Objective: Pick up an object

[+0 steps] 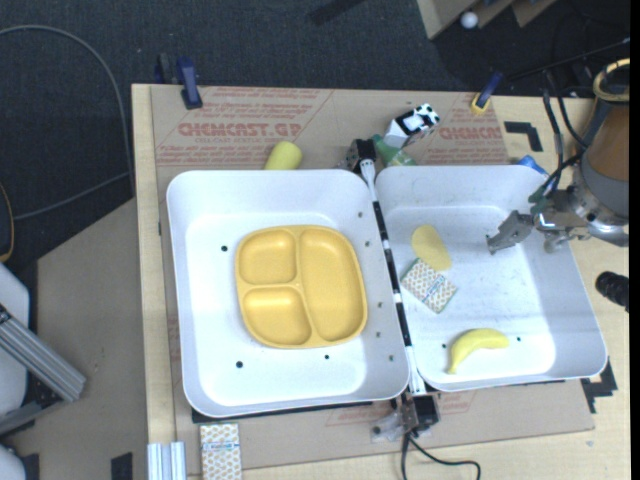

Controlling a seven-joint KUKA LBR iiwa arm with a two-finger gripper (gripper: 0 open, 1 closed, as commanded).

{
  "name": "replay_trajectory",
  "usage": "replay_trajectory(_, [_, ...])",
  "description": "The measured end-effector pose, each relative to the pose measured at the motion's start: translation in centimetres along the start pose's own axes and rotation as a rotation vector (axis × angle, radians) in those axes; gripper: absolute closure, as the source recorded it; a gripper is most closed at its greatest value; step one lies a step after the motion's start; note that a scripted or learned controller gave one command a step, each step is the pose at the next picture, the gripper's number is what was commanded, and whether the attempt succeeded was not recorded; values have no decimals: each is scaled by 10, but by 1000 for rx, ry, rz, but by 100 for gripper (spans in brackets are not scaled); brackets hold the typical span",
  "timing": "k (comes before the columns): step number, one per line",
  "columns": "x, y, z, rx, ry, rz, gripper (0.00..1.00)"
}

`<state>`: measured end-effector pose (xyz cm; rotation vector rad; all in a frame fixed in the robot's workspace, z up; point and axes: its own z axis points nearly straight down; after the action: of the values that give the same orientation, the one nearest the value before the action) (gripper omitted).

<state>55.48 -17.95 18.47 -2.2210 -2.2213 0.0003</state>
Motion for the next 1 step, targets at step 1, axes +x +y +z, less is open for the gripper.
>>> replay_trajectory(1, [74, -68, 97, 2, 1, 0, 0])
